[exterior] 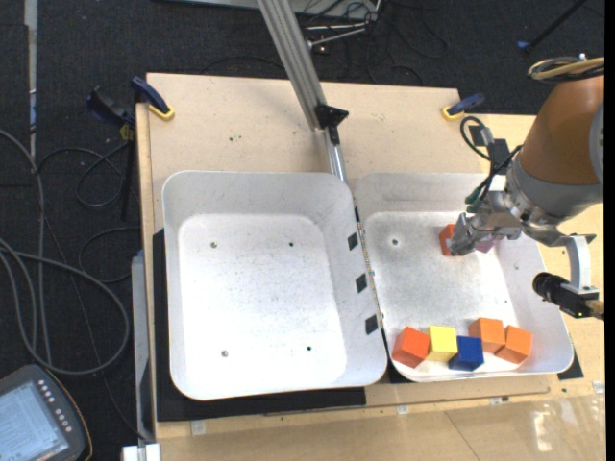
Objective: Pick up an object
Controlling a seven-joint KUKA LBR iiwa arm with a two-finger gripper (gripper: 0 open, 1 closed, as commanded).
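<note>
From my overhead camera I see the grey arm's two-finger gripper (468, 241) low over the upper part of the right shallow white plastic bin (423, 209). A small orange-red block (447, 239) sits right against its left side; I cannot tell whether the fingers are open, closed, or gripping it. Along that bin's near edge lie three orange cubes (413, 345), a yellow cube (443, 340) and a blue cube (469, 352), clustered together. The left white bin (183, 200) sits beside it.
</note>
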